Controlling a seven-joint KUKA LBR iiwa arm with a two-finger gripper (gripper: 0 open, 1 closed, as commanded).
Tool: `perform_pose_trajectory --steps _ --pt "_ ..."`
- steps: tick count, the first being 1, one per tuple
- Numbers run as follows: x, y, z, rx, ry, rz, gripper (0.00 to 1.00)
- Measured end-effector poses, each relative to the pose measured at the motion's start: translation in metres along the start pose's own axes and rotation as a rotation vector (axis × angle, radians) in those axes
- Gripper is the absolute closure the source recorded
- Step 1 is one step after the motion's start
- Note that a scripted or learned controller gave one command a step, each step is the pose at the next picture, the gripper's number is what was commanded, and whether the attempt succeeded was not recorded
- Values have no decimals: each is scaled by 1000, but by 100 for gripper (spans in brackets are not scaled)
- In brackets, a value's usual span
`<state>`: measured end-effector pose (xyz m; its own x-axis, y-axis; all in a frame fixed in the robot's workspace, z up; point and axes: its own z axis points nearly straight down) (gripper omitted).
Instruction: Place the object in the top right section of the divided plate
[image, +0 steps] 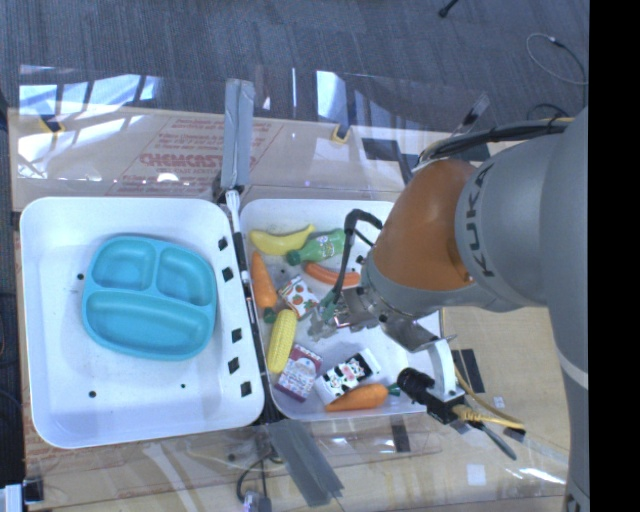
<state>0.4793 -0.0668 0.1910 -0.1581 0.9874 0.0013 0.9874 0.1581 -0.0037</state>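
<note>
The blue divided plate (150, 297) lies in the left white bin (40, 330), with nothing in its sections. My gripper (328, 320) hangs low over the middle of the right bin (330, 208), just right of a yellow corn cob (281, 340) and below a small white and red carton (296, 294). Nothing can be seen held in it. The grey and orange arm hides the right half of this bin.
The right bin also holds a banana (281, 239), a green bottle (318, 246), an orange carrot (262, 282), a pink carton (299, 372), a cow-patterned carton (347, 375) and another carrot (356, 398). A divider with black clips separates the bins.
</note>
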Motion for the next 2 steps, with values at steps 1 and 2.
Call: perform_pose_trajectory --steps 1,2 --pt "21 5 0 2 1 -133 100" --pt "58 7 -13 -2 -1 -149 100"
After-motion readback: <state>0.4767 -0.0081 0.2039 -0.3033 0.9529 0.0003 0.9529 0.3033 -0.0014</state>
